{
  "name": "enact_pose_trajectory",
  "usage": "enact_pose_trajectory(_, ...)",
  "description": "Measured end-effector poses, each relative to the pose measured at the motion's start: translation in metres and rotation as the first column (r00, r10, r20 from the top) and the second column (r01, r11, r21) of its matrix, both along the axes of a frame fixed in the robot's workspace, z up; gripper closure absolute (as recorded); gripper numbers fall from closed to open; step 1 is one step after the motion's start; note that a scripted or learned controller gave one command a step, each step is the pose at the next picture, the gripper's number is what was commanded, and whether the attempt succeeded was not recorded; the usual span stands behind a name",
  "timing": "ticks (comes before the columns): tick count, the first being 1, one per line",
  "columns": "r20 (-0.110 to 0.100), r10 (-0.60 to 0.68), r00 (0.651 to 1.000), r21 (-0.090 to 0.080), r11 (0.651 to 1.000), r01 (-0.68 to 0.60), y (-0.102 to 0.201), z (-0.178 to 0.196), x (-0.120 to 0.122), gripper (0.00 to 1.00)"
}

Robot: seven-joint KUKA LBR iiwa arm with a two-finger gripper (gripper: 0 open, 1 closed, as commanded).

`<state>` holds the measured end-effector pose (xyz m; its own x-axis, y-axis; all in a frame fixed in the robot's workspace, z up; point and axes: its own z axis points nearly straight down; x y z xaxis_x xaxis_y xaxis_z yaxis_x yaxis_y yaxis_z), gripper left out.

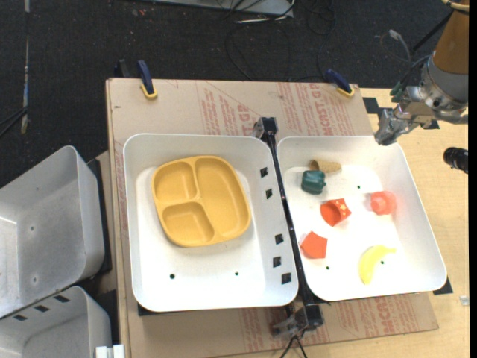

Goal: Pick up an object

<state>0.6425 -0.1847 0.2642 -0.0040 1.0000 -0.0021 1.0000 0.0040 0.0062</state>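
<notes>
Red printing runs across the brown cardboard sheet [194, 99] under the bins, but it lies reversed and too faint to read with confidence. Two clamps, blue with yellow tips [146, 79], pin the sheet's far edge.

The left bin [141, 274] is shallow white plastic with rounded corners. A yellow three-compartment tray [200, 199] with a smooth matte surface sits in its far half, turned slightly askew.

The right bin [417, 263] holds six small objects. A tan, elongated piece [326, 166] lies near the far edge, with a teal blocky piece [314, 180] just beside it. A red angular piece [335, 211] sits near the centre and a rounded pink-red piece [382, 202] lies toward the right edge. An orange-red flat piece [314, 245] rests near the left wall, and a yellow banana-shaped toy [375, 262] lies toward the near right corner.

The arm [453, 47] leans in from the right, its wrist angled down and leftward. The gripper [387, 131] hangs over the right bin's far right corner, apart from every object; how wide its fingers stand cannot be told.
</notes>
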Motion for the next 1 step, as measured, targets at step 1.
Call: enact_pose_trajectory(1,-0.006,0.004,1.0,0.003,1.0,-0.004,0.0555,0.0043,-0.015,1.0)
